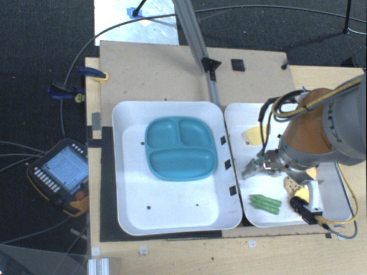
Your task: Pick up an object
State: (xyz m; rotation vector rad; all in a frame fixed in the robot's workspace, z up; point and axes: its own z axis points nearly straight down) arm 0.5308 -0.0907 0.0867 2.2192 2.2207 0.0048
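Because the pickable items, a green pod-like piece (264, 203) and a pale yellow piece (253, 135), lie loose in the right bin (236, 153), I read the gripper (250, 169) low between them, fingers apparently spread and holding nothing, as approaching.

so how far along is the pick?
Done: the arm is over the right bin, with the tool low inside it. In hand: nothing visibly between its fingers; the green beans lie on the bin floor just below it, and the yellow piece sits above it toward the bin's far side. Left: closing on an object and lifting it. The blue plate sits in the left bin.
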